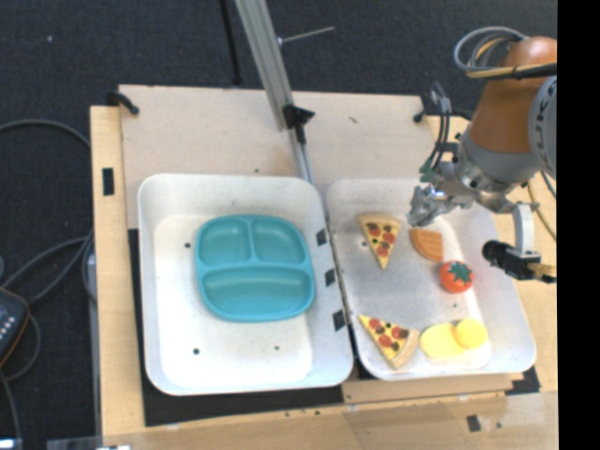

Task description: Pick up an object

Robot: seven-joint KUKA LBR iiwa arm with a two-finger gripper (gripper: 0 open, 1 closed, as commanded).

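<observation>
The right bin (497, 354) holds a pizza slice (380, 239) at its upper left, an orange-brown bread piece (428, 244) beside it, a red tomato (457, 277), a second pizza slice (391, 337) near the front, and a yellow lemon-like piece (454, 337). My gripper (424, 205) hangs over the bin's upper middle, just above the bread piece and to the right of the upper pizza slice. Nothing shows between its fingers. Whether they are open or shut is not visible.
The left bin (164, 345) bears a teal divided plate (253, 267). A metal pole (267, 54) slants down from the top to the bins' back edge. A black part (506, 256) of the arm juts over the right bin's right side.
</observation>
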